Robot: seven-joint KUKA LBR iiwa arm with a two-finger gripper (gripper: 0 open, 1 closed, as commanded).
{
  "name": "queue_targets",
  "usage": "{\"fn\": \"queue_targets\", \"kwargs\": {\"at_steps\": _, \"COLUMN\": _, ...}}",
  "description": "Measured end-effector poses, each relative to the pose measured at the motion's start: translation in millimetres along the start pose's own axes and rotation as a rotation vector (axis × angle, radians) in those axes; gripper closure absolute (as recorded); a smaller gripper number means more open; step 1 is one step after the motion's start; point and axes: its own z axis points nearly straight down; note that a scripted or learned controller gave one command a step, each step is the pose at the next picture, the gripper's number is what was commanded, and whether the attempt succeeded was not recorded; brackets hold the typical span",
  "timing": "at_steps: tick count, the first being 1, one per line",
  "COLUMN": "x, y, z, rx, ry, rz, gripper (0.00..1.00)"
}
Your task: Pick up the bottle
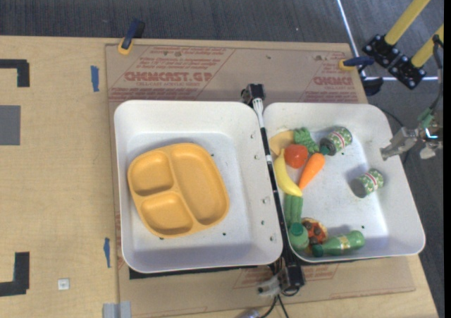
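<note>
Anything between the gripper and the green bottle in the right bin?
In the camera view, the gripper sits at the right bin's right rim; a small can lies between it and the green bottle.

Even, bright overhead light with soft shadows, mild glare on the white bins (pixel 134 133), slightly soft focus.

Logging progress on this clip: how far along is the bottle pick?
Nothing looks done: the green bottle lies on its side at the right bin's near edge. The gripper sits at that bin's far right rim, apart from it. Reaching, grasping and lifting all remain.
</note>
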Motion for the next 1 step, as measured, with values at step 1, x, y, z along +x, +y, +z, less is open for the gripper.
{"fn": "queue_targets", "kwargs": {"at_steps": 1, "x": 0.2, "y": 0.9, "z": -10.2, "rx": -0.002, "ry": -0.001, "rz": -0.002, "gripper": 1.00}}
